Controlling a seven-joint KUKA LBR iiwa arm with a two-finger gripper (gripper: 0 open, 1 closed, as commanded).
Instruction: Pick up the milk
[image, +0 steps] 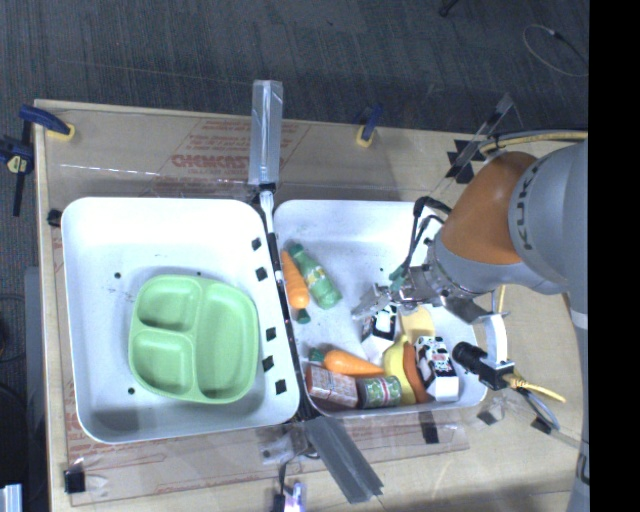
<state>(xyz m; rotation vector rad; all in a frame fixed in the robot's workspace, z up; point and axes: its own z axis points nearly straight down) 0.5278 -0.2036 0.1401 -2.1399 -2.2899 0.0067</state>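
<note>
While the gripper (385, 303) hangs low over the right bin (345, 222), we see its tip just above a small black-and-white cow-patterned carton (383, 324), which we judge to be one milk. A second carton with the same pattern (437, 362) lies further from the gripper, at the near right corner of this bin, beside a yellow banana (403, 358). Whether the fingers are spread or closed we cannot tell, because the wrist and its metal parts cover them. Nothing is visibly between them, so we do not count the milk as held. Around the first carton the bin is crowded: a pale yellow piece (420, 322) touches it on the side toward the arm, an orange carrot (350, 361) lies just below it, and a green bottle (315, 278) with another carrot (295, 282) rests toward the bin's left wall. The left bin (100, 225) carries a green divided plate (194, 340), well apart from the work. To do this step well, we think the fingers should come down on two free sides of the carton, clear of the yellow piece, and close firmly before any lift. A slanted carton may slip, so a slow, straight rise seems wise.
</note>
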